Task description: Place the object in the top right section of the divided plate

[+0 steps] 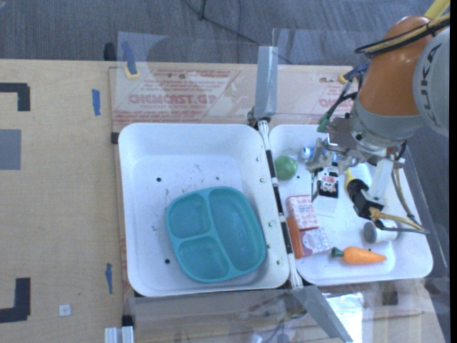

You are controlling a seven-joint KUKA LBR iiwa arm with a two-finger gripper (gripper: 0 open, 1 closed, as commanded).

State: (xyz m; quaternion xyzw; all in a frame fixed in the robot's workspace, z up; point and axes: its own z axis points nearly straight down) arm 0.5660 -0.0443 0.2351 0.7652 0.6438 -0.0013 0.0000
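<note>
A teal divided plate (214, 233) lies in the left bin (143, 156), with three sections that hold nothing. In the right bin (414, 263), my gripper (326, 179) hangs low over the bin's upper middle. A green round fruit (285, 166) rests just left of it, apart from it. A red and white carton (305, 224) lies below the gripper against the bin's left wall. An orange carrot (363, 256) lies near the bin's front edge.
The arm's grey wrist and orange band (396, 84) hang over the right bin's upper right. A raised divider (275, 191) separates the two bins. A clear sheet with red print (178, 95) lies behind the left bin.
</note>
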